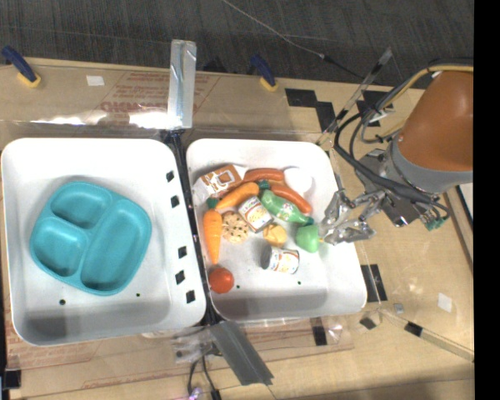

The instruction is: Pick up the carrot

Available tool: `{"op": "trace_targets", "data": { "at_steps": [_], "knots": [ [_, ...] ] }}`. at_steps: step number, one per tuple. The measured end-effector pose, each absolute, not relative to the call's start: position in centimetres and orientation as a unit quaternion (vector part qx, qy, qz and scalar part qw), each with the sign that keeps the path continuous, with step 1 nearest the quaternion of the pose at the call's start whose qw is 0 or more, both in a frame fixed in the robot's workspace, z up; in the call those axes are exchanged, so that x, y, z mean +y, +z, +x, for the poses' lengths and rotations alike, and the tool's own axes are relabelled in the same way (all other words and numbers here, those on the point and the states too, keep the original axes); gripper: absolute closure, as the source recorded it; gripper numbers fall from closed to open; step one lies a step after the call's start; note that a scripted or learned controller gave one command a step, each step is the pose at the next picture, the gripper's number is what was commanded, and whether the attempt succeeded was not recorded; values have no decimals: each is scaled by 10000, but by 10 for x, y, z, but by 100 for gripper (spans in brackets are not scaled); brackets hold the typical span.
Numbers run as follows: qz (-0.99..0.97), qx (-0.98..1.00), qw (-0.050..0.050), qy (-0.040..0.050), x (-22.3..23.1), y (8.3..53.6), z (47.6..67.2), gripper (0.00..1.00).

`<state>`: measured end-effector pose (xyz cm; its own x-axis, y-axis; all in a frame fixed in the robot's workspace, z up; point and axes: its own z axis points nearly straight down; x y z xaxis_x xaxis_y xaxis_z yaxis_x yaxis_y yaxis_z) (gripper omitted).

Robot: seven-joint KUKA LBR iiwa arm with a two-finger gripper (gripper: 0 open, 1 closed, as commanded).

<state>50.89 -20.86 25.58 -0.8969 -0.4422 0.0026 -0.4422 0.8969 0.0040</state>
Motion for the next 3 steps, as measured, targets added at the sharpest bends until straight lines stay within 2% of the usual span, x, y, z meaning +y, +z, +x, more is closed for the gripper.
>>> {"op": "trace_targets", "data": {
  "at_steps": [1, 2, 3],
  "knots": [
    [2960, -9552, -26, 21, -210, 323, 496, 100],
    [4235, -9059, -19, 19, -210, 343, 487, 100],
    [5921, -8058, -15, 17, -210, 374, 488, 100]
  ]
}}
